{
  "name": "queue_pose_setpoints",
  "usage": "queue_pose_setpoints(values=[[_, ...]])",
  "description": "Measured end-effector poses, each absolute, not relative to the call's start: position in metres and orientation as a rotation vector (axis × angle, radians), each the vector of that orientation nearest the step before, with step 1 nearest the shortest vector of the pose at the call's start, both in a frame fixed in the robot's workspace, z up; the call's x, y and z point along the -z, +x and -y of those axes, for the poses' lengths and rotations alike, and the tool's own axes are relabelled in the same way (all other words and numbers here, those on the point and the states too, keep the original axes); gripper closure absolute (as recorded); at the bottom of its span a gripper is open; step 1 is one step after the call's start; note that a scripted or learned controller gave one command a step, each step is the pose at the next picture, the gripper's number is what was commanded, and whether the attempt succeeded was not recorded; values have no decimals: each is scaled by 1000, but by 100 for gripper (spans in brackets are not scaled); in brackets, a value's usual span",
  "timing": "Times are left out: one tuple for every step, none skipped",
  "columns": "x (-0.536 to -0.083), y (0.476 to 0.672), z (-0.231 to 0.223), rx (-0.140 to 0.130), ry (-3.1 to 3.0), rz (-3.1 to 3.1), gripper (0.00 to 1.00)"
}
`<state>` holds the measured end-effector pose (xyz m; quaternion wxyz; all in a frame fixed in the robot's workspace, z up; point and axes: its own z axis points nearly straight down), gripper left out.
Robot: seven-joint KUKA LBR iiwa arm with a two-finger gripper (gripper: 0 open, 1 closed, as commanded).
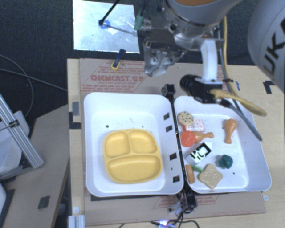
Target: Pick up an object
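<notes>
Hovering tool [156, 60] beyond bins, toy drumstick [229, 129] well apart, right bin [256, 171]

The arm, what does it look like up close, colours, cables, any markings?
The arm is pale grey and rounded, with black letters on its side, cut off at the edge. An orange band rings it above the wrist. Below sits a bare-metal hand of silver blocks. A yellow cable runs down beside a white post.

Gripper [156, 67] aloft — arm from right
</notes>
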<state>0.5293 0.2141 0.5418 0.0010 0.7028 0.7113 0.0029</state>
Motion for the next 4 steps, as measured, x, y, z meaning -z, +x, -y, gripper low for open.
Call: queue_pose_setpoints(values=[[-458,484,-236,10,2216,-2233,100],[-252,484,-228,22,2225,-2225,100],[-98,519,-213,-20,2216,-2218,100],[-87,578,-219,0,2218,-2227,100]])
